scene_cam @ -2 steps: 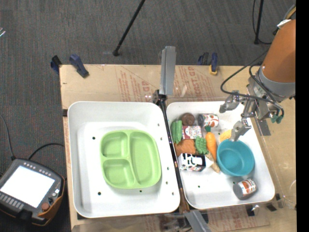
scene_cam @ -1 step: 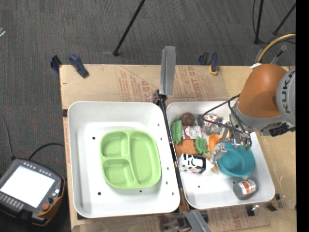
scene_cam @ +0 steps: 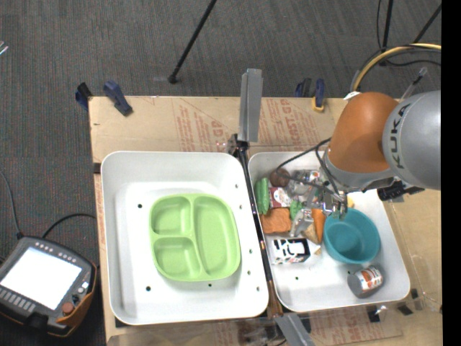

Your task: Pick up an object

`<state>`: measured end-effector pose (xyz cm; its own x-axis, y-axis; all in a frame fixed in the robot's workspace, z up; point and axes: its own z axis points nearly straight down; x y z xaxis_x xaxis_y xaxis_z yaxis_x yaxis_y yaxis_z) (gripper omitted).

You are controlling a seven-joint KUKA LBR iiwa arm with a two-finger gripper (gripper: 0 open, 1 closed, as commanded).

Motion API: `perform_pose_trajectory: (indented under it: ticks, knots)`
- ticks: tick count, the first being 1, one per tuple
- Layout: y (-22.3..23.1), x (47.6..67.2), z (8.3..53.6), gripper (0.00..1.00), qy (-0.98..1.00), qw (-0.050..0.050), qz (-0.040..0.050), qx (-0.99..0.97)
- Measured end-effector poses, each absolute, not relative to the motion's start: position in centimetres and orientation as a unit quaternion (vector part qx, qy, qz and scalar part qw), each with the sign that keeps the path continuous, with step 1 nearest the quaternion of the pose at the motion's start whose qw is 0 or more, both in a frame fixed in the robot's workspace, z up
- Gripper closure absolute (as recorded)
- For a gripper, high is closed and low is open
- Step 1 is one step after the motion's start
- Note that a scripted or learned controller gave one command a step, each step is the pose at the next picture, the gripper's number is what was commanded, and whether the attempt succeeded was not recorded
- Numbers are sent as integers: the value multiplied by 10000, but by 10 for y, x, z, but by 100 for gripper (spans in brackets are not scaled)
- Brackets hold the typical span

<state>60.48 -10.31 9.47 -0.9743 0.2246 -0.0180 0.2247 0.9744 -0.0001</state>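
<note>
Nearest me in the right bin I see a metal can, then a teal bowl. Beyond, the gripper hangs over a cluttered pile of small objects; its state I cannot tell. A green tray sits in the left bin.

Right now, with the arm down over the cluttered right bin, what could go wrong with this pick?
1. The gripper sits in a tight pile: the orange item, green item and others touch, so it may snag two or none.
2. The teal bowl lies right beside the pile and could get shoved.
3. The can lies on its side and may roll if bumped.
</note>
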Motion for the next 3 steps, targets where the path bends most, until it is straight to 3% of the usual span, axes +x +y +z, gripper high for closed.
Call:
perform_pose_trajectory:
  ticks: [1, 2, 3]
  knots:
    - [-102, 608, 107, 100, 9938, 130, -10, 1100]
    - [-116, 540, 86, 100, 9977, -15, 3, 678]
    - [-201, 551, 88, 100, 9946, 16, 1, 1040]
